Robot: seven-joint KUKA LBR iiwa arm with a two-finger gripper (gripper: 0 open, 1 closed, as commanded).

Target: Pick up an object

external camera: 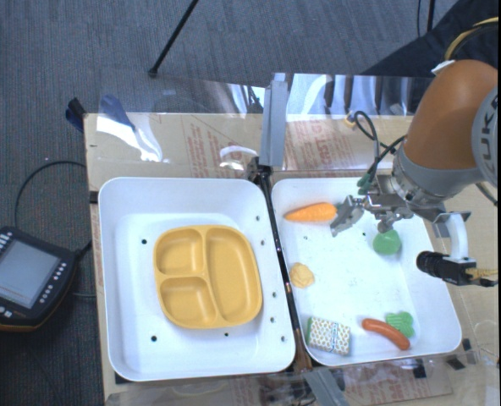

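Observation:
The right bin (352,299) holds an orange carrot (311,213) at its far left, a round green toy (387,243), a small yellow piece (300,275), a blue-and-white patterned packet (328,335), a red sausage (386,332) and a leafy green piece (399,320). My gripper (366,217) hangs over the far part of this bin, between the carrot and the green toy. It stands open, one finger (346,217) next to the carrot's tip, with nothing between the fingers.
The left bin (128,227) carries a yellow divided plate (207,276). A black cylinder (441,265) on the arm sticks out over the right bin's right rim. A control pendant (18,275) lies on the floor at left.

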